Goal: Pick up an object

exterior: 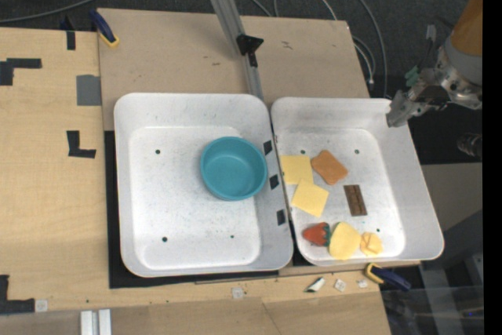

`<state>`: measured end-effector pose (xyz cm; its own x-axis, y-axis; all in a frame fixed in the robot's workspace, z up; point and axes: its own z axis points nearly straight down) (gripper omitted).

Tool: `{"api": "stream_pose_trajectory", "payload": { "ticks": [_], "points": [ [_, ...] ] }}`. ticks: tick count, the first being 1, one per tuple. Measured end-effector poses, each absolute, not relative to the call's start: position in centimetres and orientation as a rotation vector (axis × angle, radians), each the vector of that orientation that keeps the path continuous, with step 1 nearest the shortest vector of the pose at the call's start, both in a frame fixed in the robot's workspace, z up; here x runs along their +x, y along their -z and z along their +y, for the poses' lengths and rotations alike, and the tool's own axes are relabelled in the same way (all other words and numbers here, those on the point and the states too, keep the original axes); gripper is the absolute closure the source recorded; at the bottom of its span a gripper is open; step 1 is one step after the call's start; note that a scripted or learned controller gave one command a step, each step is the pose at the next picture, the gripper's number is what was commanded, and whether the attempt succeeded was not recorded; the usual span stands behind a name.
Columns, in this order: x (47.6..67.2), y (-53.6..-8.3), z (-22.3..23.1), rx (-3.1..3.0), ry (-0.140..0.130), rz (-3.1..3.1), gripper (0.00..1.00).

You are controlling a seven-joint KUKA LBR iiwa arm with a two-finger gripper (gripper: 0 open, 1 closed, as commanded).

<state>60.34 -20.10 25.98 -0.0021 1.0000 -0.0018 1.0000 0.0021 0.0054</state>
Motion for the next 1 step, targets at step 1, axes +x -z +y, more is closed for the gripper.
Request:
{"api": "stream_pose_trajectory", "payload": {
  "ticks": [1],
  "points": [
    [60.55,-26.44,-15.07,2.215,-0.001,2.229,1.0]
  ]
}}
